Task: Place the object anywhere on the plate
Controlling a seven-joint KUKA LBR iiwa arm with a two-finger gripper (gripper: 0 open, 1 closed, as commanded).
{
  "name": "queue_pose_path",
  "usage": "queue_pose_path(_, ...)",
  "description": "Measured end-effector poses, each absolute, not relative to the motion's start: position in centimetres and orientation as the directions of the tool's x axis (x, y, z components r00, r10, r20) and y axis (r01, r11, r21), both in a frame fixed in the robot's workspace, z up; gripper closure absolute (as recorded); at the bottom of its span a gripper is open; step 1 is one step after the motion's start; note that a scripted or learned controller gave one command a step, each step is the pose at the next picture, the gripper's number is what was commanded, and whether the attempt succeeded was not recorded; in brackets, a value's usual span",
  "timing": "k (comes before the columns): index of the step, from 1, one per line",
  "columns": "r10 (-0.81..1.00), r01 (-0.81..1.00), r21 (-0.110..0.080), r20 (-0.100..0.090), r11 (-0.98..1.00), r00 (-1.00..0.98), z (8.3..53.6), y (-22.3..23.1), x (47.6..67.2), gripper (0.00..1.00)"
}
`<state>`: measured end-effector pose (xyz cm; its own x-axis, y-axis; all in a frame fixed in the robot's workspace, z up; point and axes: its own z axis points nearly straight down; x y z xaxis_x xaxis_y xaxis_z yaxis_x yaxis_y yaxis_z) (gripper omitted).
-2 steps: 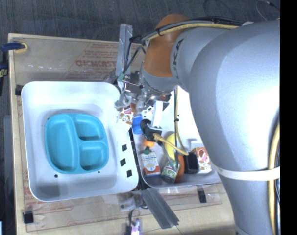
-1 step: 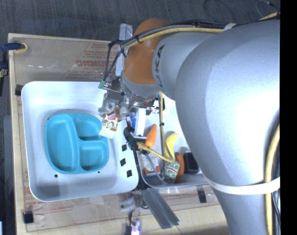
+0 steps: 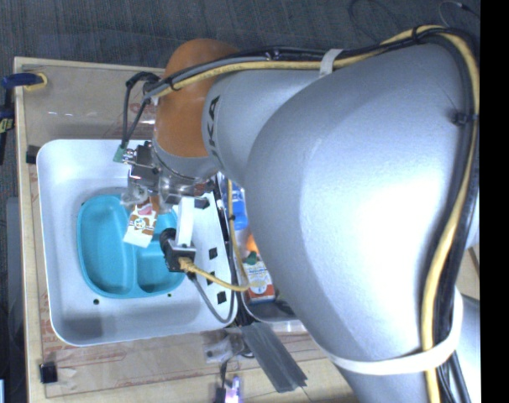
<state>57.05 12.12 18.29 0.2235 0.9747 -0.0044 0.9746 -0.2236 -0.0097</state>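
Pincer (image 3: 147, 200) over 1 blue plate (image 3: 107, 250)

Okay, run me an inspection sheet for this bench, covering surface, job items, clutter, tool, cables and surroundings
Surface: wooden bench bearing a white bin; a second bin is mostly hidden under the arm.
Job's things: blue plate lies in the white bin; a small printed white card-like object sits at the plate's right part, right under the tool.
Clutter: bottle with a printed label beside the arm, partly hidden.
Tool: tool over the plate's right side; finger state unclear.
Cables: yellow cable looping below the wrist; black and yellow cables along the arm.
Surroundings: dark floor; blue clamp at the bench corner.
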Motion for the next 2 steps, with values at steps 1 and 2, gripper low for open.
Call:
queue_pose_path(1, 0.974, 0.974, -0.009, -0.004, -0.225, 0.225, 18.3, 12.1, 57.1, 0.00)
queue_pose_path(2, 0.910, 0.910, -0.007, -0.005, -0.414, 0.414, 23.3, 9.2, 59.0, 0.00)
